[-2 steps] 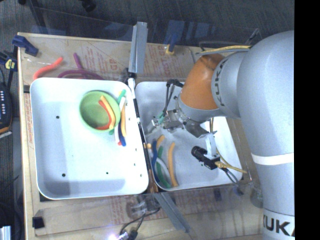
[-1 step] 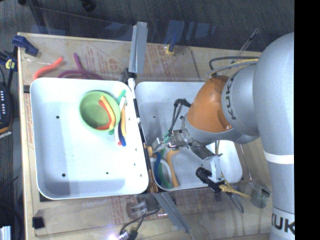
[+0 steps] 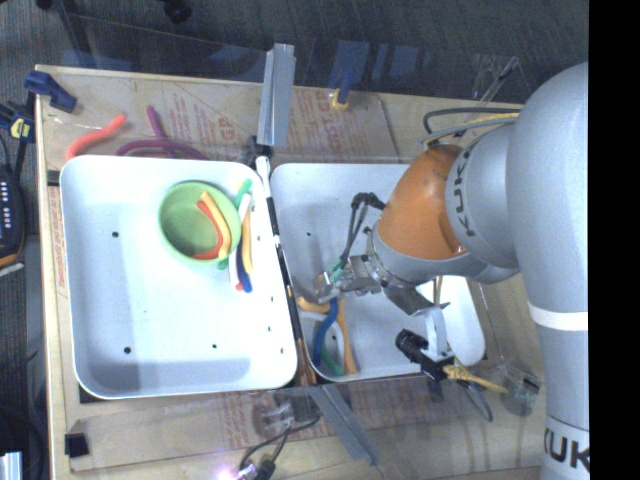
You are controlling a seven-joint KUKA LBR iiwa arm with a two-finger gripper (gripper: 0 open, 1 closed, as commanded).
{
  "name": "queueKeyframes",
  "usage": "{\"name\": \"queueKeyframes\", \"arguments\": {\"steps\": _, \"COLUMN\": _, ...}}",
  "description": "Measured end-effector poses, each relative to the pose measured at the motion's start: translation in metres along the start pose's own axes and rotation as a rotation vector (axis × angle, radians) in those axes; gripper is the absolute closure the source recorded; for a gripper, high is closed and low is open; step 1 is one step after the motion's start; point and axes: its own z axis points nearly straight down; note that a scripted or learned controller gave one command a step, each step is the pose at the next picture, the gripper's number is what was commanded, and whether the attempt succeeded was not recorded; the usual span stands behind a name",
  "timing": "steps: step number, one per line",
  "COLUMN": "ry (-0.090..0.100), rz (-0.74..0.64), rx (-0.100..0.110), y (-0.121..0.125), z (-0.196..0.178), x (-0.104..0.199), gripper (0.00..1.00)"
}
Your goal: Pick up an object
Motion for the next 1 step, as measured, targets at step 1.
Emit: {"name": "queueKeyframes", "arguments": {"steps": 1, "ry": 0.007, "rz": -0.017, "rx": 0.01, "y": 0.039, "z": -0.0916, "x": 0.0645, "gripper": 1.0}}
